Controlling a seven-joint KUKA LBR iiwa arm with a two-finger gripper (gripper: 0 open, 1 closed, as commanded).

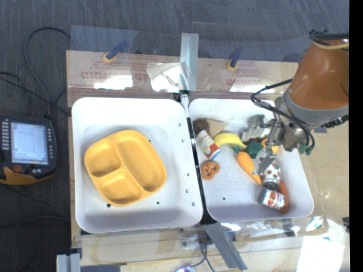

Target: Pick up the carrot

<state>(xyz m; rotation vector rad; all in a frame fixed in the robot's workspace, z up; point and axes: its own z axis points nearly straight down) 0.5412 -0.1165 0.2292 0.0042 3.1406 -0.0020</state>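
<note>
Camera view puts a red can point(272, 199) nearest, then the carrot point(246, 162) in the right bin point(227, 205) — crowded. Gripper point(266, 146) hovers just beside it; jaw state unclear. Beyond, a banana point(228, 139) — it risks being snagged instead.

A robotics lab or test room is showing here, not a home or kitchen. A wooden bench point(317, 169) is standing on grey carpet point(170, 10), carrying two white bins point(136, 109) fixed side by side, with clear plastic sheets point(108, 38) clipped along the back edge. A grey and orange arm point(320, 78) is reaching in from the right. A control pendant point(27, 149) with a lit screen is lying on the floor at left, its black cable point(39, 67) looping across the carpet. Toy food and a yellow tray point(125, 166) are sitting in the bins as test props.
</note>
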